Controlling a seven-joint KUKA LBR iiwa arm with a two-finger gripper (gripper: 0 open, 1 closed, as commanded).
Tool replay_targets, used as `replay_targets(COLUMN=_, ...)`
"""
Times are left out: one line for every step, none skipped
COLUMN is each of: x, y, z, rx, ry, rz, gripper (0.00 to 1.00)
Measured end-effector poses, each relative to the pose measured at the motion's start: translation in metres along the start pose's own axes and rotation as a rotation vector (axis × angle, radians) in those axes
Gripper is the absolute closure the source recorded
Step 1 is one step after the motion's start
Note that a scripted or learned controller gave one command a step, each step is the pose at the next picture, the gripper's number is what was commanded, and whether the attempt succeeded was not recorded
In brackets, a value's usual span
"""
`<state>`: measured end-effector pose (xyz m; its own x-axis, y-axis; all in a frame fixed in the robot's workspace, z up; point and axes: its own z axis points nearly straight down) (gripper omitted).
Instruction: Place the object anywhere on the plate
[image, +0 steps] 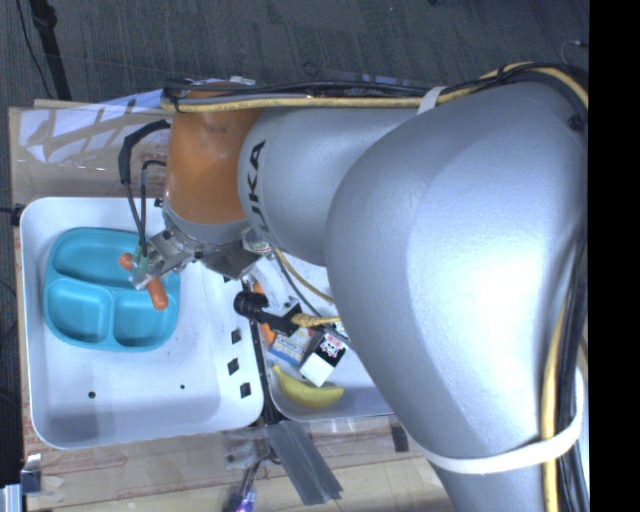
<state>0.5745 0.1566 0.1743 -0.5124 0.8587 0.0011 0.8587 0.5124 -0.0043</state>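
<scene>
While I watch from the remote station, quick notes on this one.

object: small orange carrot-like piece (157, 293), lying tilted at the right edge of the plate, partly over its rim; a second orange bit (126, 262) shows just left of the gripper tip
plate: blue divided plate (88, 300) with three compartments, sitting in the left bin (120, 400)
gripper: gripper (146, 262) sits low over the plate's right side, just above the orange piece; I cannot tell whether it is apart, together or clamped on anything, the wrist hides that
contact: looks touching or nearly so, but I can't confirm a grasp
arm: grey arm (440, 260) with orange band (205, 165) reaches in from the right, covers most of the right bin (300, 405)
step, my guess: release or final placement over the plate
how I'd do it well: shift slightly left so the piece clears the rim and lands inside a compartment, not on the divider; let go low so it doesn't roll; lift straight up to avoid dragging it off
risk: the piece is at the edge and could tip into the bin
other stuff: banana (308, 390), small boxes (305, 350) in the right bin; counter (180, 470) below
</scene>
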Motion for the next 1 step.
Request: replay_targets(x=-0.0005, y=-0.0001, z=-0.0001, rx=0.0, ry=0.0, rz=0.001, gripper=0.0)
